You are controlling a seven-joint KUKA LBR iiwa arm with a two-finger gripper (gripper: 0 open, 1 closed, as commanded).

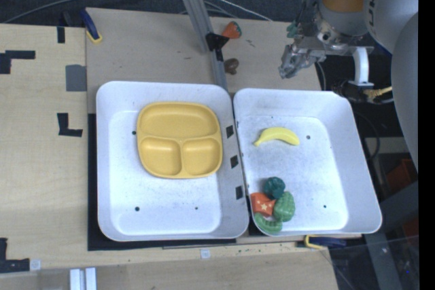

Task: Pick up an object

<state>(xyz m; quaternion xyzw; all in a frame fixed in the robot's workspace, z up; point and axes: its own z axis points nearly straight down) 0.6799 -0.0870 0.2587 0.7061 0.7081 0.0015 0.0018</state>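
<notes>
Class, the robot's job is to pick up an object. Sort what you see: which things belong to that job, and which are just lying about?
Job: gripper; banana; green and orange toy pile; yellow divided plate.

Lying about: white bins; orange piece and brown lump on the bench.

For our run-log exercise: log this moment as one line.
gripper: above bench, behind right bin | banana: in right bin | yellow tray: left bin | nothing held

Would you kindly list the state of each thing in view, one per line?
gripper: raised above the bench behind the right bin, holding nothing.
banana: lying flat in the right bin, apart from the other items.
green and orange toys: clustered together at the right bin's front-left corner.
yellow divided plate: sitting upright in the left bin, compartments bare.
</notes>
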